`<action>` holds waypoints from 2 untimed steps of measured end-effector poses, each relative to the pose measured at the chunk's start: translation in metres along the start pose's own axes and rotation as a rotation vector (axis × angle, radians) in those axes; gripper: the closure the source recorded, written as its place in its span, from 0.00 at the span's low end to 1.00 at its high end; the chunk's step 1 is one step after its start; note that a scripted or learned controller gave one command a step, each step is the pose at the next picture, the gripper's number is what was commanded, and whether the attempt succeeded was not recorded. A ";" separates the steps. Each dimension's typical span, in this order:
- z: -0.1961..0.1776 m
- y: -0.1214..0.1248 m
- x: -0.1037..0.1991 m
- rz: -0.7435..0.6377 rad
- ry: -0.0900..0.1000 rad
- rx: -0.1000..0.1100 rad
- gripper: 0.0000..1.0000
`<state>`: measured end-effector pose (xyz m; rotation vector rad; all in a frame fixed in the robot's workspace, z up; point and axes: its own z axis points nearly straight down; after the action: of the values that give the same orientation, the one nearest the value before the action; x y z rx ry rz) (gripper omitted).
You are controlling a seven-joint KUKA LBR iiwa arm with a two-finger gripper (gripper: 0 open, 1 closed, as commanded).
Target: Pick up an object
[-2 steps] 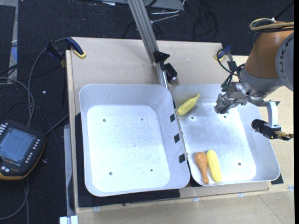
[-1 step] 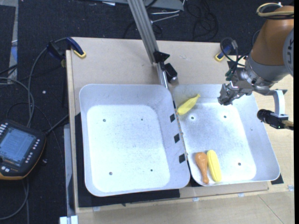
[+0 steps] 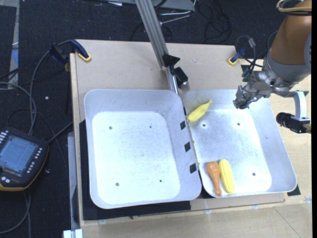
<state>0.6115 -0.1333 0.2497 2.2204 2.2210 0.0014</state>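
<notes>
Claw point(image 3: 241, 103), grip state indeterminate, hovers at the right bin's point(image 3: 277, 148) far edge; yellow banana-like toy point(image 3: 199, 111) lies leftward, long axis pointing toward claw.

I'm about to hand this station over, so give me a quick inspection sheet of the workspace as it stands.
Surface: wooden bench bearing two shallow white bins, left bin and right bin, side by side.
Job's things: yellow banana-like object near the right bin's far left corner; orange drumstick-shaped object and yellow corn-like object lying side by side at its near edge.
Clutter: nothing seen in the bins beyond these.
Gripper: gripper over the right bin's far edge, nothing seen between its fingers.
Cables: black cables on the floor to the left.
Surroundings: handheld control pendant on the floor; clamps at the bench's far corners.
</notes>
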 end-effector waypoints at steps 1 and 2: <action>0.011 -0.014 0.052 -0.004 0.001 0.002 1.00; 0.022 -0.037 0.100 -0.004 0.001 0.003 1.00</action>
<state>0.5745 -0.0328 0.2279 2.2181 2.2271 -0.0004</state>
